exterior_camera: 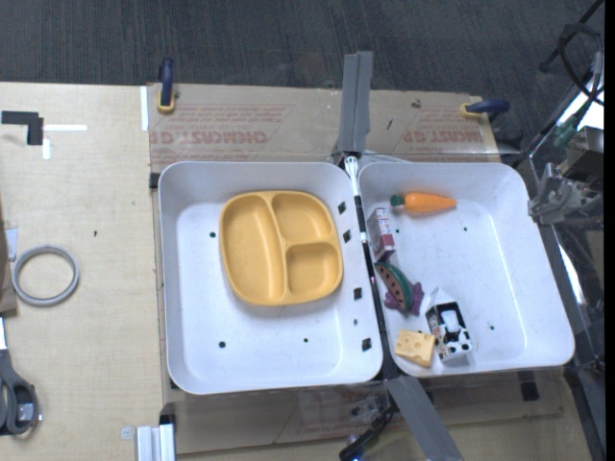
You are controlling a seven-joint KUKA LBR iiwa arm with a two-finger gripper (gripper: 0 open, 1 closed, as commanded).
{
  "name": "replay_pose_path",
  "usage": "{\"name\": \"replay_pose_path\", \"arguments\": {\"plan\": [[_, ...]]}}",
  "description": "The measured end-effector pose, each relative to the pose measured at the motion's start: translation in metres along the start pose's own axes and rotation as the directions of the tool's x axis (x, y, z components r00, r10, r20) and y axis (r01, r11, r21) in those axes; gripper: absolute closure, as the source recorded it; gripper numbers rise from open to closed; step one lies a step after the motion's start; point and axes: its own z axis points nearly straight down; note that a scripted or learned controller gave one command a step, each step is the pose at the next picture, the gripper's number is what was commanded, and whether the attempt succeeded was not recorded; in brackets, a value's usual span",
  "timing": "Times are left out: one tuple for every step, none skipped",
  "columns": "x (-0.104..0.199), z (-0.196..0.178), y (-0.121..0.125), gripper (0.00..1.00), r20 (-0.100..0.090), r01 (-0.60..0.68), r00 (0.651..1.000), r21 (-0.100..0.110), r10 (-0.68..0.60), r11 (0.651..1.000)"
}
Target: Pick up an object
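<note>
You have two white bins side by side on the counter [86,161]. The left bin [192,353] holds one yellow divided plate [282,248] with three compartments, lying flat near the bin's middle. The right bin [519,286] holds the pickable things, all crowded toward its left side: one orange carrot toy [423,202] near the far wall, one small pink-and-white packet [381,230] just below it against the divider, one purple-and-green toy [399,288] nearer you, one black-and-white toy [450,331] close to the near wall, and one wedge of yellow cheese [415,348] touching the left of that toy.

The claw [557,195] sits at the right rim of the right bin, by its far corner, well apart from every object; the carrot toy is the nearest of them, to its left. You cannot tell from here whether the claw is open or closed, and nothing is seen between it.

Outside the bins, on the counter's left part, lie one grey ring [43,275] and one pair of scissors [17,401] at the edge. Two clamps [166,89] grip the cardboard sheet behind the bins.
</note>
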Motion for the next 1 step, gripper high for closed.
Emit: {"name": "replay_pose_path", "arguments": {"plan": [[-0.0586, 0.0534, 0.0075, 1.0, -0.001, 0.365, 0.931, -0.002, -0.365, 0.931]]}}
